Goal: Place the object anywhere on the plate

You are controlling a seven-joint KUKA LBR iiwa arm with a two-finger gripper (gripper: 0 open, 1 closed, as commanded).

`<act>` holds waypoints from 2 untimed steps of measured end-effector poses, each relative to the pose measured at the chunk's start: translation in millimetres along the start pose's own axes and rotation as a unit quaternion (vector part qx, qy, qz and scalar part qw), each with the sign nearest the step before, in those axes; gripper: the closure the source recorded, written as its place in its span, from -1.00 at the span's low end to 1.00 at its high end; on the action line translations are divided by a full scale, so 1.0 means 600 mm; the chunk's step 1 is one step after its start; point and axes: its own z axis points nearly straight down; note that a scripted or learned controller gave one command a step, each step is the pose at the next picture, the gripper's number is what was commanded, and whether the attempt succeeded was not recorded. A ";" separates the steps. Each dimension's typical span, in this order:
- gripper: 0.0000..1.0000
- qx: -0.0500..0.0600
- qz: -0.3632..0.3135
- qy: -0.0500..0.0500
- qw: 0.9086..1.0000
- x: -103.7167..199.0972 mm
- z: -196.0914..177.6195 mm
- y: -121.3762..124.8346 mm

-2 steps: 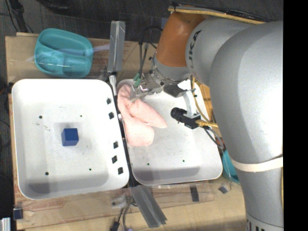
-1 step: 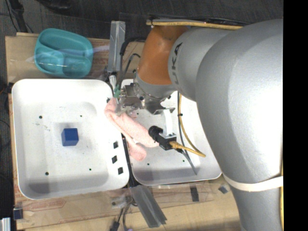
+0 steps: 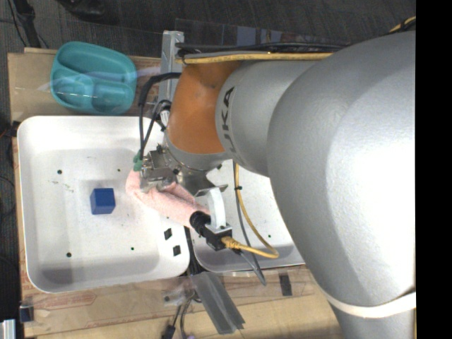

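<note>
The arm's gripper [image 3: 152, 171], its grasp impossible to judge, hangs over the pink plate [image 3: 169, 200], right of a blue cube [image 3: 103, 200] that may get missed.

- We see open floor across most of the left bin [image 3: 42, 189]; only a small blue block [image 3: 103, 200] sits there, well apart from every wall.
- The bin's raised rim rings that floor, so entry is from above.
- The big grey arm [image 3: 332, 154] covers the right side of the view and most of the right bin [image 3: 282, 249], shutting off passage there.
- Its wrist and the hand [image 3: 157, 171] hang over the left bin's right edge, above a pink plate [image 3: 169, 202].
- Black cables [image 3: 146, 129] loop beside the wrist, and a yellow cable [image 3: 247, 249] trails near the divide.
- A teal container [image 3: 92, 76] stands on the bench [image 3: 21, 69] behind the left bin.
</note>
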 end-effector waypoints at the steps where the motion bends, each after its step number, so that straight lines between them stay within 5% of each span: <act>1: 1.00 0.000 0.093 0.000 0.996 0.102 0.004 0.050; 2: 1.00 0.000 0.085 0.000 0.996 0.050 -0.055 0.043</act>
